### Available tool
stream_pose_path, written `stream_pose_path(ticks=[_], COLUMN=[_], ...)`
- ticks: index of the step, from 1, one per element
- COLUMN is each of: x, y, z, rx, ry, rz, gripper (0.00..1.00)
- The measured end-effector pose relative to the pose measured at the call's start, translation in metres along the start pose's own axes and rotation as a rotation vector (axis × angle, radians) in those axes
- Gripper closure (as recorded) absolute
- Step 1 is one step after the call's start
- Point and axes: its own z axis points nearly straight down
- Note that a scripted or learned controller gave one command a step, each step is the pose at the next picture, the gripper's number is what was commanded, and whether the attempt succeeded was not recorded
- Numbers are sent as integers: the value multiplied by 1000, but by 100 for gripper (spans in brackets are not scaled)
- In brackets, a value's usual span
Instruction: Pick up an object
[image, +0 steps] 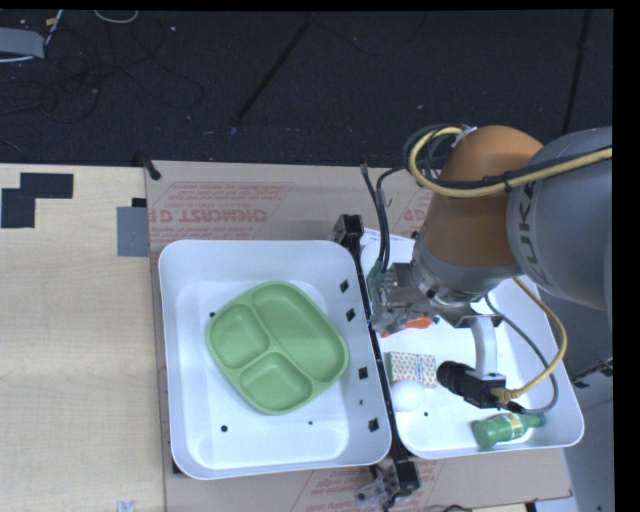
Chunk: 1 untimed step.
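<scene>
Pale wood bench (70, 350) w/ cardboard sheet (250, 205) on top, dark floor (300, 110) behind.

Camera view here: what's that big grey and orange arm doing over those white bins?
A robot arm is trying to pick something up. Its pincer is low over the right bin, close to that bin's left side. A patterned packet, a white round thing and a green bottle lie in that bin, and I can't see any of them in its grasp. The left bin holds a green divided plate, which nothing is touching.
</scene>
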Motion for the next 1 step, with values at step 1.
stream_pose_path(ticks=[1], x=[47], y=[5], z=[8], rx=[0], ry=[0], rz=[-1], gripper=[100])
